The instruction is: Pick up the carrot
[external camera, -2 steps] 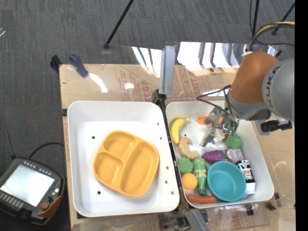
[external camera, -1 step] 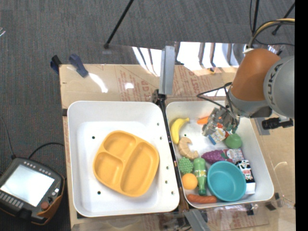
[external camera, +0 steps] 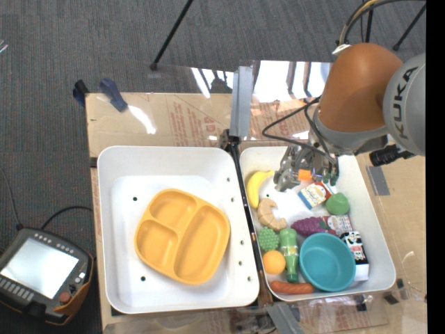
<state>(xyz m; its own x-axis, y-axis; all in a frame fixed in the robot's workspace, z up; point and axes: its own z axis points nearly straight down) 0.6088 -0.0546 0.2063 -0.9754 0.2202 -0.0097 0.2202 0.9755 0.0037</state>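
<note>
Gripper [external camera: 304,167] hangs over the far part of the right bin [external camera: 372,218], at the end of the KUKA arm [external camera: 361,92] that reaches in from the right. Its dark linkage blurs together against the clutter below, so I cannot tell how far it is parted, nor whether anything sits in it. A small orange patch shows right at its lower edge; it may be an item lying beneath, though the view is too poor to be sure.

Just to its left lies a yellow banana [external camera: 256,184], and beneath that a pale croissant-like piece [external camera: 270,216]. Just below and to its right sit a small carton [external camera: 314,195] and a green ball [external camera: 338,204]. Nearer the camera come a purple grape bunch [external camera: 311,225], a green bottle [external camera: 289,252], an orange fruit [external camera: 274,262] and a teal bowl [external camera: 327,261], all packed close because the bin is simply stocked with loose items.

The carrot [external camera: 293,287] lies well apart from the gripper, flat along the bin's near wall, below the bottle and the bowl. Its right end tucks under the bowl's rim, so part of it is hidden, and the wall crowds it from the other side.

Far to the gripper's left, the left bin [external camera: 118,169] holds a yellow divided plate [external camera: 182,236].
</note>
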